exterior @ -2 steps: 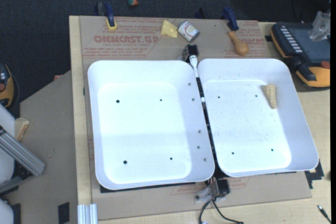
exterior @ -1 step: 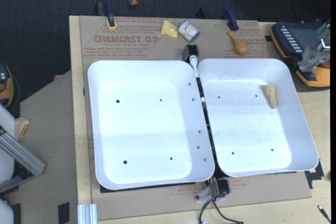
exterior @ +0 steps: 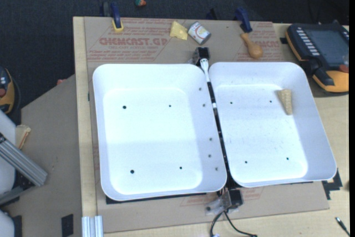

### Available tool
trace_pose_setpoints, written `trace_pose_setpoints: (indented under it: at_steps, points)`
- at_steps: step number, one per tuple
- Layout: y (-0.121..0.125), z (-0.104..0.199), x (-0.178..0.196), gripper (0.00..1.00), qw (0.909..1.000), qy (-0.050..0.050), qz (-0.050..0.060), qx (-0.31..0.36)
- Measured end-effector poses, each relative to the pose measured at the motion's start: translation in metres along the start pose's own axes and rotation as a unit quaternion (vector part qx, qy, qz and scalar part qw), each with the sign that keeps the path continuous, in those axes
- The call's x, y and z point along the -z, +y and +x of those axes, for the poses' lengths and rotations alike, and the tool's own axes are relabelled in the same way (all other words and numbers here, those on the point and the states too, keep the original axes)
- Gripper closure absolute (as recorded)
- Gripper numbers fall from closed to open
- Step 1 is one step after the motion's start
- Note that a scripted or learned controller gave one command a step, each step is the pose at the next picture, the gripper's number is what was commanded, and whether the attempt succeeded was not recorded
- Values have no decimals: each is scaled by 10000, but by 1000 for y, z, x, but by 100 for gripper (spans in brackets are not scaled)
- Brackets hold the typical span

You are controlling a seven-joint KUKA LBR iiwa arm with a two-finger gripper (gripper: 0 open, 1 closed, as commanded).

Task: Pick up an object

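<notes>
A tan cone (exterior: pixel 285 101) lies in the right bin (exterior: pixel 310 136) near its far right corner, while a yellow wedge (exterior: pixel 178 30) and a small box (exterior: pixel 198 33) sit on the bench behind the left bin (exterior: pixel 111 136).

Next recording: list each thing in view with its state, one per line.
Left bin: flat on the bench, nothing lying in it.
Right bin: flat on the bench, holding one object.
Tan cone-shaped piece: lying in the right bin near its far right side.
Yellow wedge: lying on the board behind the bins.
Wooden-handled tool: lying on the board behind the right bin.
</notes>
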State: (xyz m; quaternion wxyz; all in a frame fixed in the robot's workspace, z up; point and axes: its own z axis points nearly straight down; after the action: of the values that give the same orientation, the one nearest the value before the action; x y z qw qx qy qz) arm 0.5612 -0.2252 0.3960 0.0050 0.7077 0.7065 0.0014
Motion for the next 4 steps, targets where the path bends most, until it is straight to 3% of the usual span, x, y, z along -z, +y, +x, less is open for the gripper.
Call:
trace_pose_setpoints:
  at_steps: [1,2,3,4]
  points:
    - [21,56,-78,100,10000,42,74,36]
    - [27,-2,-20,100,10000,-7,-1,-11]
    - [7,87,-69,100,9999,51,75,48]
    - [10,13,-13,100,10000,-10,0,-18]
